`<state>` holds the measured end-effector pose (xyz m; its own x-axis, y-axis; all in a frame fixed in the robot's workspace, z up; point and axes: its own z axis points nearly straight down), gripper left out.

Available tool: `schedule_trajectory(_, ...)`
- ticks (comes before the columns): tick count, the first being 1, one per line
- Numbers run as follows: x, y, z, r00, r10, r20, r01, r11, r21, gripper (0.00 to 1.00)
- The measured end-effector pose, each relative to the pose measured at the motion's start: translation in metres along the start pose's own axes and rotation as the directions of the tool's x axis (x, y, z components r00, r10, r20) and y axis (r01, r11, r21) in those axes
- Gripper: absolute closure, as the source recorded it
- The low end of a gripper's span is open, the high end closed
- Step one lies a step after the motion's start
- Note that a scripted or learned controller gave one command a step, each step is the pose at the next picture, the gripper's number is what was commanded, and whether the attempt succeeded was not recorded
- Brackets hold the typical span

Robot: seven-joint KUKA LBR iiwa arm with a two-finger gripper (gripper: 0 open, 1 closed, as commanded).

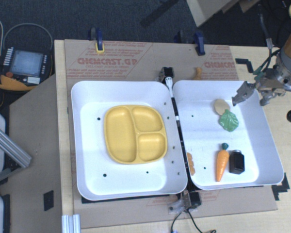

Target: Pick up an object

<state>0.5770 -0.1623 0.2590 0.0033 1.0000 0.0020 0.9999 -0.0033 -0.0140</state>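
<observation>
- While the gripper [253,93] hung over the right bin's [203,171] far right edge, its fingers stood spread with nothing between them.
- Near the bin's front edge lay a carrot [221,164] beside a black block [236,162].

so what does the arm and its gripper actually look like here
The gripper is grey metal with two slim, dark-tipped fingers. Behind it sits a blocky grey wrist. A green cable loops along the wrist. No markings are legible.
</observation>
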Motion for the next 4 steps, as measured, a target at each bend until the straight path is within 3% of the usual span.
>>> schedule_trajectory(1,0.001,0.002,-0.008,1.000,-0.003,0.002,0.003,1.000,-0.014,0.00)
schedule_trajectory(4,-0.016,-0.004,0.172,1.000,-0.003,0.000,0.003,1.000,-0.009,0.00)
